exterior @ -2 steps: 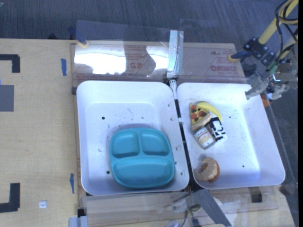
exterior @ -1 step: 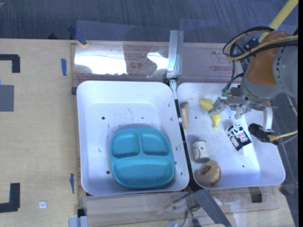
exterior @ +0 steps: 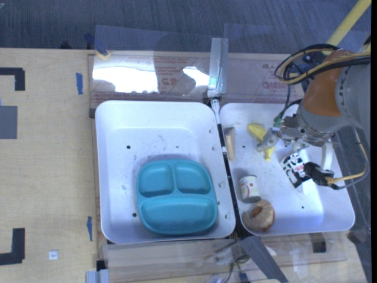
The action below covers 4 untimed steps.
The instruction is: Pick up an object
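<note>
A pale wooden tabletop (exterior: pixel 47 158) carries two shallow white bins side by side, seen from above at a slant. The left bin (exterior: pixel 112 122) holds one thing, a teal divided plate (exterior: pixel 175 196) lying flat toward its near side. Just right of the wall between the bins, inside the right bin (exterior: pixel 336 211), a small beige piece (exterior: pixel 229 143) lies along that wall. Nearer the viewer a small white cup with an orange mark (exterior: pixel 248 187) stands, and just beyond it toward the near rim rests a round brown pastry-like thing (exterior: pixel 259 215). Toward the far side of this bin lies a yellow, banana-like object (exterior: pixel 255 131), the likely target. Its long axis appears to slant from far left to near right, with its broader end pointing far left; its middle is covered from view. Over that covered middle hangs the end effector (exterior: pixel 272 139), carried by the grey arm with its orange band (exterior: pixel 330 96), which reaches in from the right. Whether the end effector is released or clenched cannot be told from this angle, and no object is plainly seen gripped. The step in hand looks like the approach or closing on the yellow object, with the lift not yet done. The next move probably calls for a grip set across the object's slanted long axis rather than along it, closing firmly, then a straight rise clear of the cup and pastry nearby.
</note>
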Each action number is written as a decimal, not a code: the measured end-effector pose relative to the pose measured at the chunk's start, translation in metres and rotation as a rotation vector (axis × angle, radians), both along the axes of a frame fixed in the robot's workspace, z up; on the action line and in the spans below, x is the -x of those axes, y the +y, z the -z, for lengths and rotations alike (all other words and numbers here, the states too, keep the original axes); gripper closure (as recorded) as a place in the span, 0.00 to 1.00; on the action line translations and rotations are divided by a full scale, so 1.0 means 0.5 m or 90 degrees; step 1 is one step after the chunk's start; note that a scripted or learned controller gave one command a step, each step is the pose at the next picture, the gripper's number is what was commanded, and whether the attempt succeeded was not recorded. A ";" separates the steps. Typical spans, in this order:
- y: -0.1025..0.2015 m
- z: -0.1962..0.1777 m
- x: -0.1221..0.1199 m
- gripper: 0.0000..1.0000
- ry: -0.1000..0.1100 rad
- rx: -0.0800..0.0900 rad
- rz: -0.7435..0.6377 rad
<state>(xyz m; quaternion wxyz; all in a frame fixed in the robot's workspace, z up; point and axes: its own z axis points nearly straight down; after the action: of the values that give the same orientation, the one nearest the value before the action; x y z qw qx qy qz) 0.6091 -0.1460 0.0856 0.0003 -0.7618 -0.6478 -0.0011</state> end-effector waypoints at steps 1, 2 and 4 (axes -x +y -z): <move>0.002 -0.017 -0.004 1.00 0.000 0.000 -0.002; 0.145 -0.215 0.007 1.00 0.001 0.000 0.088; 0.108 -0.177 0.157 0.00 0.005 0.000 -0.151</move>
<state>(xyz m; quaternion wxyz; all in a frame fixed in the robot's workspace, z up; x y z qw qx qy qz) 0.5307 -0.0917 0.1741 0.0034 -0.6796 -0.7336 0.0018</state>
